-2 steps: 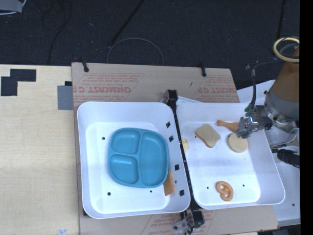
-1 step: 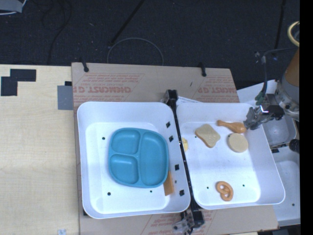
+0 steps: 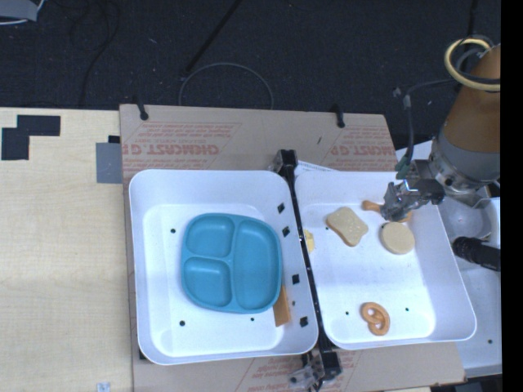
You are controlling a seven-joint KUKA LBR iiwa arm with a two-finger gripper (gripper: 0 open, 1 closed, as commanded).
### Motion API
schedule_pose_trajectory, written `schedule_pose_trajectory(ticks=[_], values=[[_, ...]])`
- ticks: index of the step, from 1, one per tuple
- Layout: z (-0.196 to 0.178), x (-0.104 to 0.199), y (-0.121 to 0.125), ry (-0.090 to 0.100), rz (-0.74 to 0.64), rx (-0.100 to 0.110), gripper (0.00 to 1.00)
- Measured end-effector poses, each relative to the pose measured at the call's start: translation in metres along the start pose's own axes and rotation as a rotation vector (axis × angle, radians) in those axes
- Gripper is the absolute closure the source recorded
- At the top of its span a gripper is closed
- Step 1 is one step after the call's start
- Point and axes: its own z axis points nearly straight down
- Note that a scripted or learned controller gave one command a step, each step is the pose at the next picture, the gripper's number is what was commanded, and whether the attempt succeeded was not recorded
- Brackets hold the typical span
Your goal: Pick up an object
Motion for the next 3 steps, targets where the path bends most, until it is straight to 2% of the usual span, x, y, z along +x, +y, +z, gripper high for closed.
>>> schedule_pose_trajectory(ticks=[1, 2, 3], values=[[0.001, 0.048, -0.015, 0.000, 0.001, 0.001, 1.00], [0.025, 0.102, -0.025, 0.000, 0.000, 0.003, 1.00], [0.032, 0.144, -0.032, -0.001, 0.001, 0.002, 1.00]])
